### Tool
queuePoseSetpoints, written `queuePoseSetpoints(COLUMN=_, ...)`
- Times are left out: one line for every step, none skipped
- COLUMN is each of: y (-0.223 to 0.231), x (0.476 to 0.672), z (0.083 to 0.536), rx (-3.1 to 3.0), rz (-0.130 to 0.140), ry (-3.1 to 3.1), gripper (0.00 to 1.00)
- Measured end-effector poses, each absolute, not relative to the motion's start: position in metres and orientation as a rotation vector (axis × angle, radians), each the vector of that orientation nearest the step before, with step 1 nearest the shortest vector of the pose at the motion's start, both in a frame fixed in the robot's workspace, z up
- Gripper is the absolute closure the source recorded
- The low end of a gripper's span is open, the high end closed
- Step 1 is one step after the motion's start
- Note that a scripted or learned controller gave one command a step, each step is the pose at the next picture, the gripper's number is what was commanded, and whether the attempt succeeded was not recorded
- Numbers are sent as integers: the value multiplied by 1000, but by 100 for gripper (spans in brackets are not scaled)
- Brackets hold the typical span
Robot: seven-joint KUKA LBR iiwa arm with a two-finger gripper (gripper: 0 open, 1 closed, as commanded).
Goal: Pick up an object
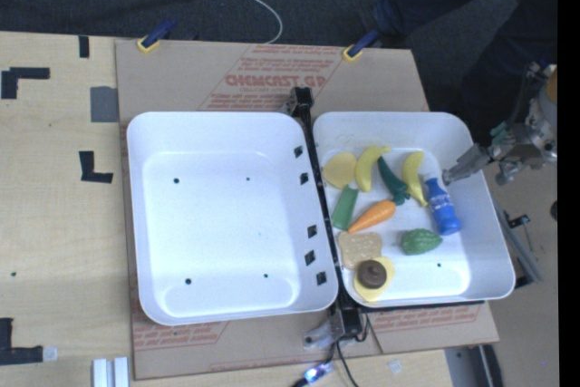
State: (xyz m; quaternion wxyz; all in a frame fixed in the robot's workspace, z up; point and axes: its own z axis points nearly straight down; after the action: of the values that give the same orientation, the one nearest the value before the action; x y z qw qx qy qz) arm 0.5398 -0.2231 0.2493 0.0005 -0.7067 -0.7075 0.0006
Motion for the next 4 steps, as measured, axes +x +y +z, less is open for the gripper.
queuePoseSetpoints(y=-222, x=536, z=111, rx=-2212, rz=10, ry=-2214, gripper=0)
queuePoseSetpoints(y=-186, x=601, z=88, rx=-2227, rz=-13, ry=-2237, gripper=0)
queuePoseSetpoints(y=-222, x=670, z=85, rx=-2215, rz=5, ry=-2227, gripper=0)
queuePoseSetpoints(y=-221, x=669, z=96, rx=-2219, rz=4, ry=-2229, gripper=100)
